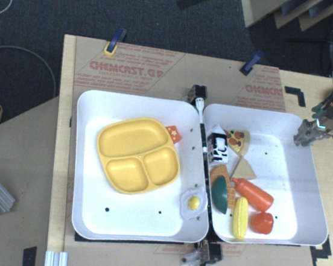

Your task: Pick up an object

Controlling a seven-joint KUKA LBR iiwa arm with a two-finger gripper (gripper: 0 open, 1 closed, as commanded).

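Gripper (305, 134) sits at the right bin's (306, 178) upper right rim; cannot tell its state. Carrot (254, 194), tomato (262, 222), corn cob (240, 217) and green vegetable (220, 193) lie clustered in that bin's lower left. Yellow divided plate (137, 155) rests in the left bin (85, 198).
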